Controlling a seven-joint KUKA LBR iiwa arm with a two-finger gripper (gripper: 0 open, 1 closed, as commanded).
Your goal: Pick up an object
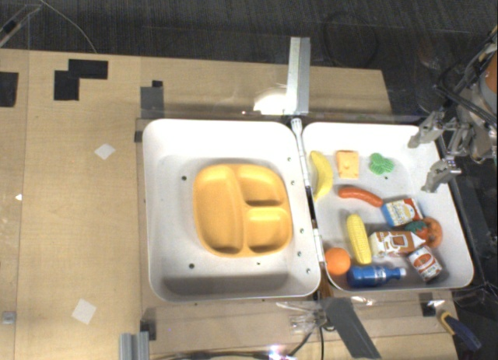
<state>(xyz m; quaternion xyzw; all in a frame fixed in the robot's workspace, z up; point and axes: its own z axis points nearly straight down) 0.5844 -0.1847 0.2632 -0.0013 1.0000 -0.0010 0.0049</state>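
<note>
The right white bin (pixel 459 269) holds several toy foods: a banana (pixel 319 173), a yellow cracker (pixel 347 164), a green piece (pixel 380 165), a red sausage (pixel 359 194), a corn cob (pixel 357 238), an orange (pixel 337 260), a blue bottle (pixel 375 275), a small carton (pixel 400 211), a sauce bottle (pixel 395 240) and a can (pixel 425 263). My gripper (pixel 420 166) hangs over the bin's upper right corner, open, with nothing between its fingers. It is to the right of the green piece and above the carton.
The left white bin (pixel 167 156) holds a yellow divided plate (pixel 240 209). A metal post (pixel 299 75) stands behind the seam between the bins. Cables and arm hardware (pixel 475 117) crowd the right edge. A wooden bench (pixel 70 211) lies to the left.
</note>
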